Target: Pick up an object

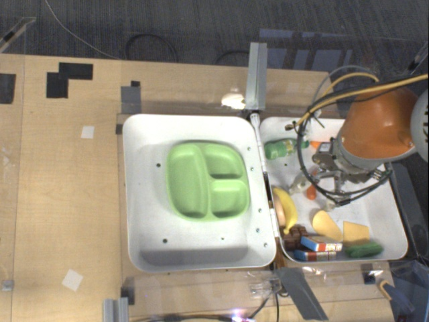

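The arm hung over the right bin, its gripper's state impossible to tell; banana and other items lay unpicked.

The left bin holds a divided tray at its centre, while the right bin holds a bottle at the back, a banana along its left wall and blocks along its front.
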### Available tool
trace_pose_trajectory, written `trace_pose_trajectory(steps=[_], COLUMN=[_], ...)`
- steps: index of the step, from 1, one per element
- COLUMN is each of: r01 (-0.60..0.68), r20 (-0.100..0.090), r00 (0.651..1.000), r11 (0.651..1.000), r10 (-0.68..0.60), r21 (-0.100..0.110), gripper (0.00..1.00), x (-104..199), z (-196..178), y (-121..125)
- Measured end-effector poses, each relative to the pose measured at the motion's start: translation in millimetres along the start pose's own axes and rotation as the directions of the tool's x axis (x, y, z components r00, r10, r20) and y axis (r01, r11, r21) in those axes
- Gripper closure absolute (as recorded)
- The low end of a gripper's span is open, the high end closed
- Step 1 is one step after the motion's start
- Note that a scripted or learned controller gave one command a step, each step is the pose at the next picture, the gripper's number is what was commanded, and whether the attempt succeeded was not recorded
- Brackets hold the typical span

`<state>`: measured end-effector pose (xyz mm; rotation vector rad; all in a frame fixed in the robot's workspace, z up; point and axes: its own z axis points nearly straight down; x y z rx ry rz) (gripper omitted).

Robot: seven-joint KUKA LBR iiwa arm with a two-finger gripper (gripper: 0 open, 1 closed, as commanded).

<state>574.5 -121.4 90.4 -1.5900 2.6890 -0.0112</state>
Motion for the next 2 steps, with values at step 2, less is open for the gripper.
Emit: trace_pose_trajectory(steps=[2], r01=[0.0], r20=[0.0], r00=[1.0], r11=[1.0], r10=[0.0], r21=[0.0], gripper=[0.0], x=[0.0], z=[0.0], y=[0.0])
